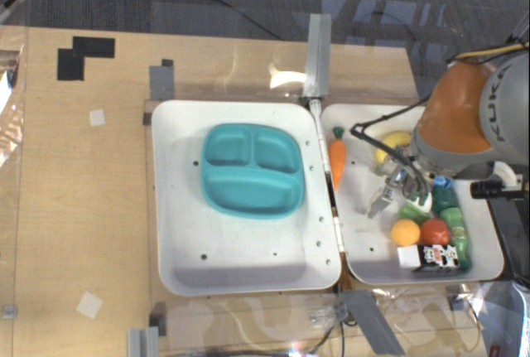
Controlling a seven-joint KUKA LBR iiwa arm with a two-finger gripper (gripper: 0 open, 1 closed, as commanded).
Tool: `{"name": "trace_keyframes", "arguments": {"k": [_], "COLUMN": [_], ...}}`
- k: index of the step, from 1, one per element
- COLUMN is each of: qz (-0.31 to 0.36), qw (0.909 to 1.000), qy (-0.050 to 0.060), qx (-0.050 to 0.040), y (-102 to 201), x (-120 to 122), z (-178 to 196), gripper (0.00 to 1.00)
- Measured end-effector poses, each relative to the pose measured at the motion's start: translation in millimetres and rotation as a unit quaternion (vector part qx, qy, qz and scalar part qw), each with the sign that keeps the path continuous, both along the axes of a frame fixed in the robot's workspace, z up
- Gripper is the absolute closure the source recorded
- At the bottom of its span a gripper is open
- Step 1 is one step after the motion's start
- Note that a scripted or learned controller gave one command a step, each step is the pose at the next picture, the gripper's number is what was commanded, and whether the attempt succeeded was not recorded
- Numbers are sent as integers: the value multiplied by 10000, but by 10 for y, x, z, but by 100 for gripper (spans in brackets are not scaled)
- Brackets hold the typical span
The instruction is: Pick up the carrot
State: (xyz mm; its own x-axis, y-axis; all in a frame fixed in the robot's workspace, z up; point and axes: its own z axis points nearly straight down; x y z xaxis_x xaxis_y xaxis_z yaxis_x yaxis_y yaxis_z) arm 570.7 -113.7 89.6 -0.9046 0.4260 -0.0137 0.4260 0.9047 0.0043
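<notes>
The carrot [337, 161] is orange with a green top and lies lengthwise along the left wall of the right bin [364, 260]. My gripper [383, 202] hangs over the middle of the same bin, to the right of the carrot and a little nearer the front. Its fingers [378, 207] point down and left, apart, with nothing between them. The grey arm with its orange band [454, 111] comes in from the right above it.
A teal divided plate [251, 169] rests in the left bin [190, 264]. Toy food crowds the right bin's right side: a yellow piece [396, 142], an orange [406, 232], a tomato [436, 231], green items [450, 210] and a small black-and-white box [429, 258].
</notes>
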Motion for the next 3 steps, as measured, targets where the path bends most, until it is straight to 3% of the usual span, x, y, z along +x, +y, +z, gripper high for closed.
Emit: {"name": "trace_keyframes", "arguments": {"k": [1,2,3], "qz": [2032,358,389], "qw": [9791,9994,9992], "qy": [13,13,-48], "qx": [-31,-7,-19], "y": [-415,-167,-158], "x": [-684,-800,-756], "z": [139,14,144], "gripper": [0,0,100]}}
